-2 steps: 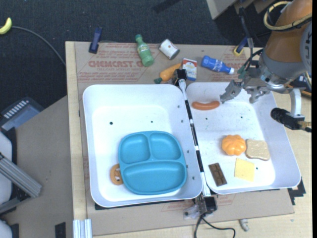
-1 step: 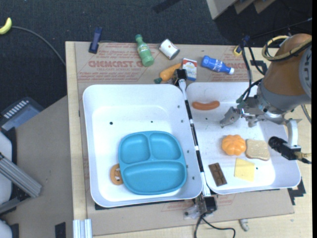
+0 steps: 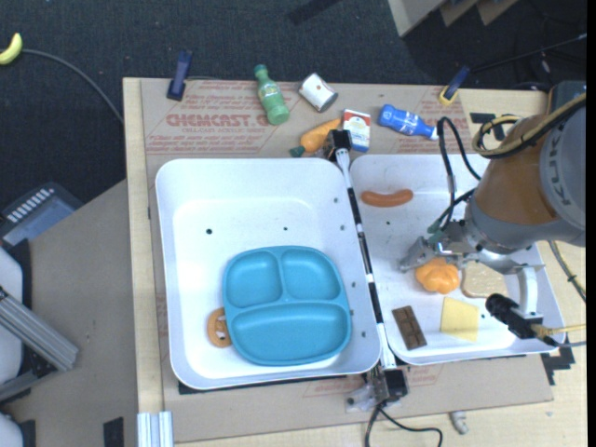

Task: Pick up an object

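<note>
In the right bin [image 3: 410, 170], an orange fruit [image 3: 438, 277] lies near the middle. My gripper [image 3: 430, 250] hangs right over its upper edge, and the grey and orange arm comes in from the right. A yellow cheese wedge [image 3: 460, 318] lies in front of the fruit. A brown chocolate bar [image 3: 408, 326] sits at the bin's front left and a reddish sausage [image 3: 386, 196] at the back. A tan slice [image 3: 477, 279] lies partly hidden under the arm.
The left bin [image 3: 186, 203] holds a blue divided plate [image 3: 284, 304] with a pretzel [image 3: 218, 329] peeking out at its left edge. Behind the bins lie a green bottle [image 3: 272, 96], a white can [image 3: 318, 91], a small carton [image 3: 356, 128] and a blue bottle [image 3: 407, 121].
</note>
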